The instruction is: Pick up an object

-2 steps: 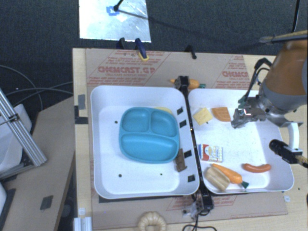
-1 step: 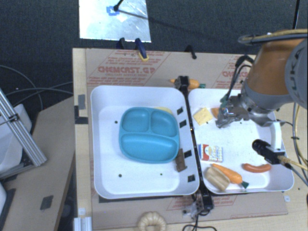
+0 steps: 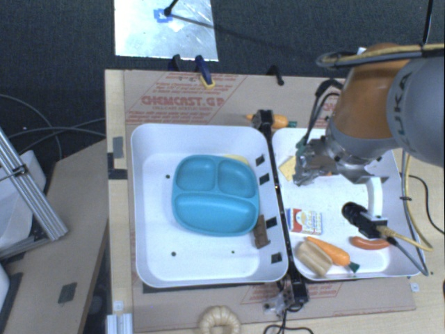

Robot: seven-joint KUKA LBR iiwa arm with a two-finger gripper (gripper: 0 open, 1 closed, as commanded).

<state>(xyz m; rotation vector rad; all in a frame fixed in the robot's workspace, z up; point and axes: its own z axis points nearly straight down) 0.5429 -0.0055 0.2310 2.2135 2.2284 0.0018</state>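
The right bin [image 3: 396, 273] holds several toy foods. A yellow cheese wedge [image 3: 286, 165] lies at its left wall, and a small printed carton [image 3: 304, 220] sits mid-left. At the front are a tan bread roll [image 3: 313, 258], an orange carrot [image 3: 332, 250] and a red sausage [image 3: 368, 243]. My gripper [image 3: 304, 175] hangs over the upper left part of this bin, just right of the cheese wedge and above the carton. No object shows between its fingers.
The left bin [image 3: 149, 186] carries a blue divided plate [image 3: 214, 195], with a brown piece [image 3: 261, 234] at its right wall and a yellow scrap [image 3: 237, 158] behind the plate. An orange item [image 3: 279, 122] lies beyond the bins. A beige ring [image 3: 220, 320] rests on the bench front.
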